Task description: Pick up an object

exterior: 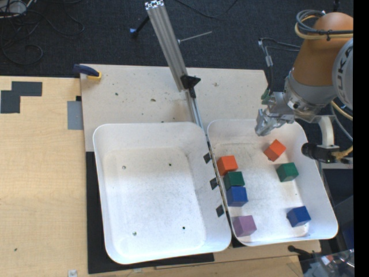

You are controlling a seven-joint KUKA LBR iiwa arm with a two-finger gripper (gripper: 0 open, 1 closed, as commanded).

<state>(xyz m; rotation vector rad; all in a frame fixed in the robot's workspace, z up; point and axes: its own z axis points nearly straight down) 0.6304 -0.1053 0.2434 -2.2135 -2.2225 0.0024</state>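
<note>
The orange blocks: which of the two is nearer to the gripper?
The tilted orange block lying apart, just below the gripper. The other orange block tops the row beside the divider.

Seven small blocks (236,195) lie scattered in the right bin (323,224).
</note>
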